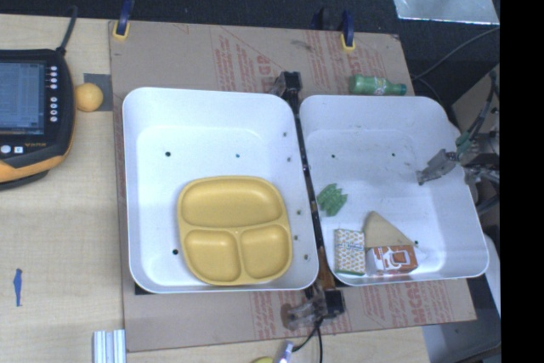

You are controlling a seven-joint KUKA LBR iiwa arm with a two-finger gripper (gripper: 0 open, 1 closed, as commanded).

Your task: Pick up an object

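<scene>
Pincer [435, 167] at right bin's [382, 119] right edge, grip state unclear; small carton [392, 259] lies flat at front wall, light, stiff, crushable, so take its 2 long sides.

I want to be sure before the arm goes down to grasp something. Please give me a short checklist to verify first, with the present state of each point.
1. Things to pick lie in the right bin: ok. A green piece, a small box, a tan wedge and a carton.
2. Gripper is above the right bin: ok, near its right wall.
3. Gripper carries nothing: cannot tell, too small and dim.
4. Gripper is over a thing: not ok; bare bin floor lies under it.
5. Things lie apart for a clean grasp: not ok for box, wedge and carton, which crowd together; ok for the green piece.
6. Yellow tray is out of the way: ok, in the left bin.
</scene>
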